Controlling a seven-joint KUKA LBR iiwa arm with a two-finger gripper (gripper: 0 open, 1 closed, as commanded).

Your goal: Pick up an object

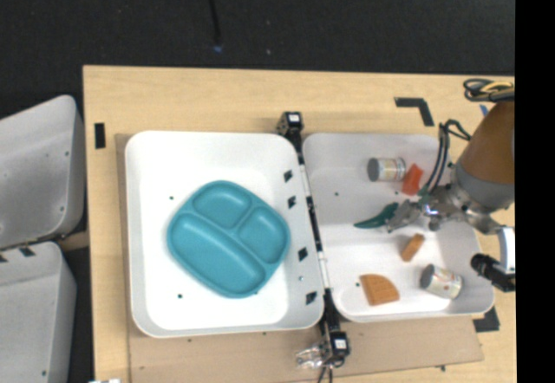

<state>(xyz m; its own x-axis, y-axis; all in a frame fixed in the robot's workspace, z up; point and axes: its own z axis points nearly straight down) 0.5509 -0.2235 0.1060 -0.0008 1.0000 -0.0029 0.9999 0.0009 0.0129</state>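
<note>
My gripper point(419, 210) hangs low over the middle of the right bin point(347, 152), reaching in from the right under the arm's orange band point(494, 143). A dark green curved object point(375, 218) lies just to its left, touching it or nearly so. A small orange-brown piece point(412, 246) lies just below the gripper. A red item point(412, 178) and a grey can point(385, 169) lie above it. A brown wedge point(379, 289) and a silver can point(440, 281) rest near the bin's front wall.
The left bin point(147, 165) holds a teal divided plate point(227, 236). A ridge with black clips point(305, 217) separates the two bins. Cables point(447, 147) hang beside the arm at the right bin's far corner.
</note>
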